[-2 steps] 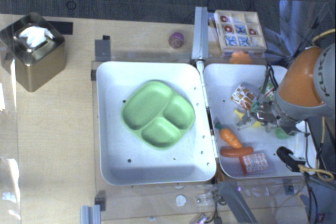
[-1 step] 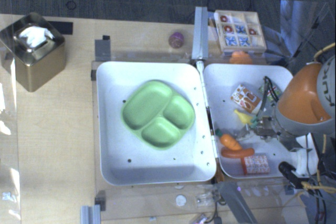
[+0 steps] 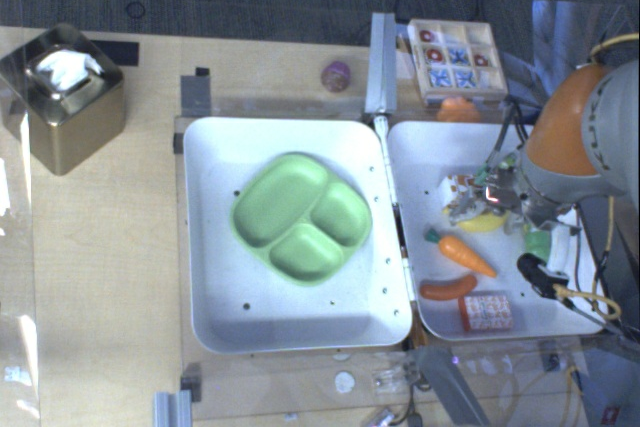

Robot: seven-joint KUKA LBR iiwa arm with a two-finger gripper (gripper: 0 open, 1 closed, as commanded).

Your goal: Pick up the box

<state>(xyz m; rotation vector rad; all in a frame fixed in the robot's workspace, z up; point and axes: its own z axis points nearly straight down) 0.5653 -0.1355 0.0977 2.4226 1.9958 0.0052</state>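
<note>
The box is small, red with a pale label, and lies near the front edge of the right bin. My gripper hangs over the middle of that bin, well behind the box and apart from it. It is just above a yellow piece. The grey arm with its orange band comes in from the right.
In the right bin an orange carrot and a reddish sausage lie between the gripper and the box, and a green piece lies to the right. The left bin holds a green divided plate. A patterned board sits behind the bins.
</note>
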